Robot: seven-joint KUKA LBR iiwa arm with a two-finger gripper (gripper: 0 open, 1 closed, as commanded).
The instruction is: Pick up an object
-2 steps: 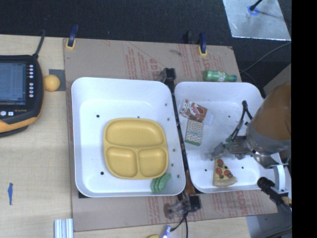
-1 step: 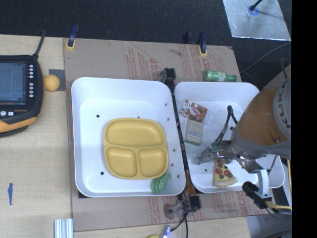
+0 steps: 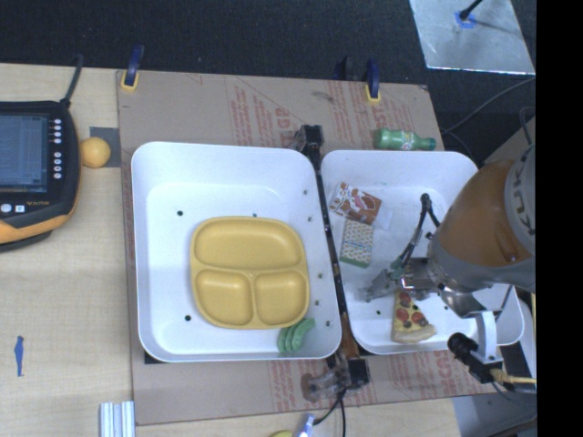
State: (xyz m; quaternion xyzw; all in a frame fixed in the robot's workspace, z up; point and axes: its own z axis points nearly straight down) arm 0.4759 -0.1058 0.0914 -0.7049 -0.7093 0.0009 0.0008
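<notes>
Arm (image 3: 487,221) is reaching in from the right, grey body with orange band, hanging over the right bin (image 3: 401,167). Gripper (image 3: 387,285) is sitting low in that bin near its middle, metal parts pointing left toward the bin divider; finger spread is too blurred to read, cannot tell if anything is between them, nothing is visibly held. Pizza slice toy (image 3: 410,319) is lying flat just below and right of the gripper, near the bin's front wall, close to the gripper but contact is unclear. Small patterned card (image 3: 356,242) is lying left of the gripper, tilted, near the divider. Red-brown packet (image 3: 356,204) is sitting just above the card, touching or overlapping it. Left bin (image 3: 159,176) is holding a yellow divided plate (image 3: 248,271), three compartments, flat in the middle. Green toy (image 3: 295,336) is resting at the plate's lower right corner, against the bin's front wall. Green bottle (image 3: 402,139) is lying on its side on the cardboard just behind the right bin. Orange ball (image 3: 95,151) is sitting beside the teach pendant (image 3: 32,171) on the left of the bench.
</notes>
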